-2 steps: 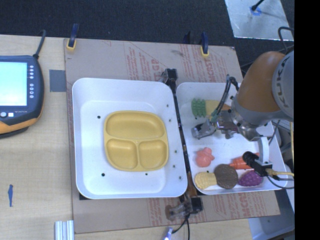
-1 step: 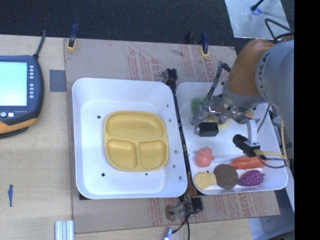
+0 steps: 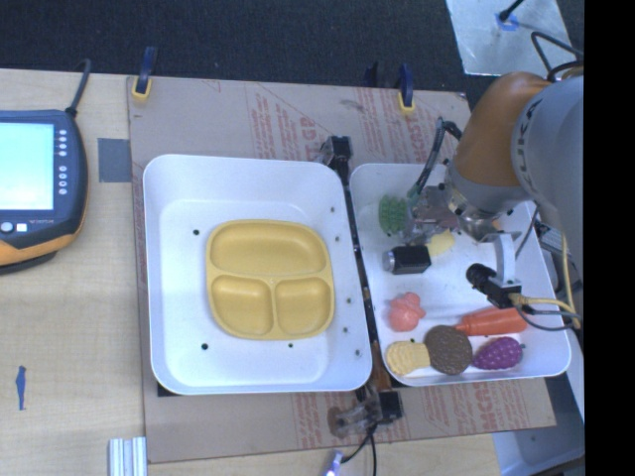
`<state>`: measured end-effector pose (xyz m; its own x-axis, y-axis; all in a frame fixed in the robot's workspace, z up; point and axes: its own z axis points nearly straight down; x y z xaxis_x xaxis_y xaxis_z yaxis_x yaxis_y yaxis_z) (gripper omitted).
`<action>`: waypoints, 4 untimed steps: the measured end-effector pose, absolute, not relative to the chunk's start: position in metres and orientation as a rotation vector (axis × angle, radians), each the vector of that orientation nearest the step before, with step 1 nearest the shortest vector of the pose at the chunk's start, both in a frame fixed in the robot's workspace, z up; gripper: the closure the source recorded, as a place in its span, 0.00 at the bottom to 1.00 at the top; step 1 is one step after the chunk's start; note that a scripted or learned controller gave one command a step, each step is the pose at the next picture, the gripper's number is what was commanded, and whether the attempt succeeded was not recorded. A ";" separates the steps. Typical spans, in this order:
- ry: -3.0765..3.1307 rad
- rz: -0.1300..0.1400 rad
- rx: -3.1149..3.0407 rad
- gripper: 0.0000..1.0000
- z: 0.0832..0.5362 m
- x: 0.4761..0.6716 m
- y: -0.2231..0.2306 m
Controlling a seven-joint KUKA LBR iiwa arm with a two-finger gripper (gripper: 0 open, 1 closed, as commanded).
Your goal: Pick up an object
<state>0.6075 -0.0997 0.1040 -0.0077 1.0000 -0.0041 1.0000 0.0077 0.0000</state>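
arm [image 3: 516, 147] reached into right bin [image 3: 556, 365] | jaws state: cannot tell | black block [image 3: 408, 259] beside green toy [image 3: 394, 213] | yellow tray [image 3: 270, 278] sat in left bin [image 3: 169, 266]

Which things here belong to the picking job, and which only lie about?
For the job: pincer; right bin with green toy, black block, pink toy, carrot, brown cookie, purple grapes.

Lying about: yellow divided tray in left bin; handheld pendant; blue clamps.

Divided tray [image 3: 269, 277] in left bin [image 3: 169, 266], toys [image 3: 451, 349] right.
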 end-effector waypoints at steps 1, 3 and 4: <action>2.228 -0.005 2.210 0.00 0.104 0.607 -0.100; 2.232 -0.009 2.213 1.00 0.102 0.572 -0.110; 2.228 -0.001 2.217 1.00 0.192 0.554 -0.059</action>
